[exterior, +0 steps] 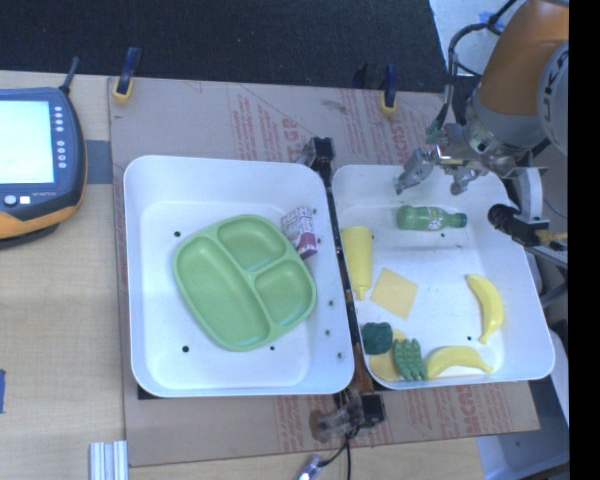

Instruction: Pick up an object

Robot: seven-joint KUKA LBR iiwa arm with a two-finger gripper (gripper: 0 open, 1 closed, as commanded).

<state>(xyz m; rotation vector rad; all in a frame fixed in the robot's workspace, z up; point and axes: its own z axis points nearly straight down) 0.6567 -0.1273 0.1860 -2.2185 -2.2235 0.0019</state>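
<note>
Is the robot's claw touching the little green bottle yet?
Apart. In the camera view the gripper hangs open above the far end of the right bin, and white bin floor shows between its fingertips and the green bottle.

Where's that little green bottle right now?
The green bottle lies on its side near the far edge of the right bin, just below the robot's hand and up-right of the yellow bottle.

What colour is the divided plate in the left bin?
Light green; the divided plate shows clearly in the camera view.
</note>
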